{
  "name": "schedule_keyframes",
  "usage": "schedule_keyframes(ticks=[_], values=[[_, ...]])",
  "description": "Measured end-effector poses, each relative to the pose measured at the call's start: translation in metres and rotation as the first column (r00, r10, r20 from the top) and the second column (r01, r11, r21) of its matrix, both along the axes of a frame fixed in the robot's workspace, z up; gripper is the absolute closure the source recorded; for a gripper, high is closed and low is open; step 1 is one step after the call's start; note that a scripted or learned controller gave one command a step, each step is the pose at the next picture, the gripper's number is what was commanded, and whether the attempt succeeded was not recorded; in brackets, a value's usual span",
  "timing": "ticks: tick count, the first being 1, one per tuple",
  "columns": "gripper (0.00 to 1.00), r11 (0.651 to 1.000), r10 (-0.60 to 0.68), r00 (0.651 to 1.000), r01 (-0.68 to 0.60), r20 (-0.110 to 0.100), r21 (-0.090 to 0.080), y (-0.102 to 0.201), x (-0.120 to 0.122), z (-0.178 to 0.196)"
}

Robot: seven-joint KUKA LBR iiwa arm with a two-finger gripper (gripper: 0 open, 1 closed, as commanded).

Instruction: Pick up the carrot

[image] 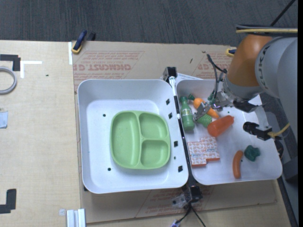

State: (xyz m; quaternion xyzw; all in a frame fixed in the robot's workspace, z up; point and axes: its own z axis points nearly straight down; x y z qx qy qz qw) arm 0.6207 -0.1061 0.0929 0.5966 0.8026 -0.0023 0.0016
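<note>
The carrot lies in the right bin, an orange-red tapered body with a green leafy end pointing left. My gripper is low in the bin's upper left part, just above and left of the carrot, over its green end. Small orange pieces show on either side of the gripper tip. Nothing can be seen lifted off the bin floor.
A green bottle lies along the right bin's left wall, close to the gripper. A patterned box, an orange sausage-shaped toy and a dark green toy lie nearer the front. The left bin holds a green divided plate.
</note>
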Motion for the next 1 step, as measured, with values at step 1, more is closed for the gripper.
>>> schedule_keyframes(ticks=[1], values=[[1.00, 1.000, -0.001, 1.000, 0.001, 0.001, 0.002, 0.0009, 0.0006, 0.0097]])
